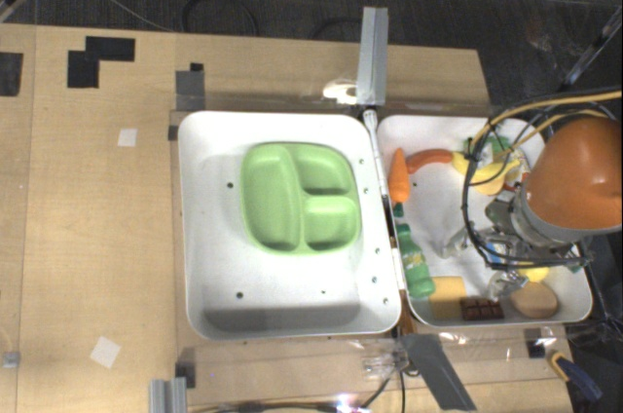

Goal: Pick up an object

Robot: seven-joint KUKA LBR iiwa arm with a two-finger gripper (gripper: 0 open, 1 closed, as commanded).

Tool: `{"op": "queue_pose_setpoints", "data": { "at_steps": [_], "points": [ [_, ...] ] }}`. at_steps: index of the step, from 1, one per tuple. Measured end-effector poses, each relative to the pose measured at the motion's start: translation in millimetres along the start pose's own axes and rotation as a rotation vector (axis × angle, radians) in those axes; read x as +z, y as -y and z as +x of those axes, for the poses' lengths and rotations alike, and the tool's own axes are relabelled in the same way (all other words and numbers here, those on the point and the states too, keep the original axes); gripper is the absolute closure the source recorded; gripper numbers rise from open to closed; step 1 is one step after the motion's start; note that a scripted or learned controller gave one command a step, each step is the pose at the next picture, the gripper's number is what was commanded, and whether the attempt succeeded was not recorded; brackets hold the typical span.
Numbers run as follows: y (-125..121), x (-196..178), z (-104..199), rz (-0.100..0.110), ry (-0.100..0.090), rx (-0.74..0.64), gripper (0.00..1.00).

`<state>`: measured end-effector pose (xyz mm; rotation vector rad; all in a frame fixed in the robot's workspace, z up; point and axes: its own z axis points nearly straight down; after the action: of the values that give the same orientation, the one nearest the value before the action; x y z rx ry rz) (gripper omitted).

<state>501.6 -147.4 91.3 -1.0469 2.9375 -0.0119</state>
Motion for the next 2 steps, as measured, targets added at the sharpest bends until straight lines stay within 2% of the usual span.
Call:
{"op": "queue_pose_setpoints", "data": {
  "at_steps": [1, 2],
  "points": [
    [2, -14, -5, 0.011, 0.011, -0.006, 1.00],
    [-4, -87, -63, -0.006, -0.009, 0.098, 1.00]
  ]
}}
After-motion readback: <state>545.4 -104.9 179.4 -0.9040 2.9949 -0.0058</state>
